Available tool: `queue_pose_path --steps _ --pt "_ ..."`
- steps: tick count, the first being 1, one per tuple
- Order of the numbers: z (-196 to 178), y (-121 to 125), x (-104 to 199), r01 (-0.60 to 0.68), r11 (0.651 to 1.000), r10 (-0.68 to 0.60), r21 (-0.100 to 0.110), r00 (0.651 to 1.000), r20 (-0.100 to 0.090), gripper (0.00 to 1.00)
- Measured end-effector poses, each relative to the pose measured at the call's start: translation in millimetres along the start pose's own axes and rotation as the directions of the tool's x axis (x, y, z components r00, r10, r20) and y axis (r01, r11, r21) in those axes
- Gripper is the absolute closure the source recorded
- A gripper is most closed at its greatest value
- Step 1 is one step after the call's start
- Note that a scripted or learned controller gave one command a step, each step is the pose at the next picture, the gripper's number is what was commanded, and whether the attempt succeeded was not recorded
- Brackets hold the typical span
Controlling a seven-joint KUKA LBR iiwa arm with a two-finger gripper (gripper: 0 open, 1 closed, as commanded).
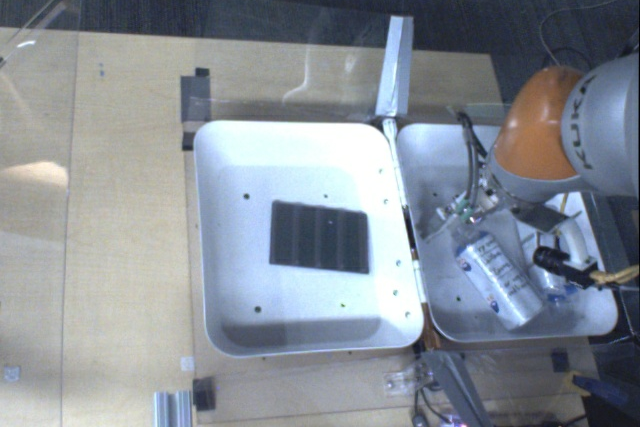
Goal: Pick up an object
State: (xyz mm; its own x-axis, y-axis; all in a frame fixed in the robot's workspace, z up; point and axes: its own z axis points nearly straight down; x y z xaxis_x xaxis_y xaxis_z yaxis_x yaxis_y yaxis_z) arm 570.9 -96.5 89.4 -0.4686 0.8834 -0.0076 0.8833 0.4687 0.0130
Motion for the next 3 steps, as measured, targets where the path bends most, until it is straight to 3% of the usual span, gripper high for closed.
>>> queue_pose_path --steps 1,2,3 --pt "3.3 77.4 -42.1 -0.06 0.998 0.06 0.008 0.998 -0.004 0.0" --pt "-30.7 8.9 -19.5 0.069 0.998 -0.069 0.007 0.998 -0.005 0.0" --pt "-0.8 -32.7 -1.8 0.168 0.986 -0.168 0.0 0.986 0.001 0.0"
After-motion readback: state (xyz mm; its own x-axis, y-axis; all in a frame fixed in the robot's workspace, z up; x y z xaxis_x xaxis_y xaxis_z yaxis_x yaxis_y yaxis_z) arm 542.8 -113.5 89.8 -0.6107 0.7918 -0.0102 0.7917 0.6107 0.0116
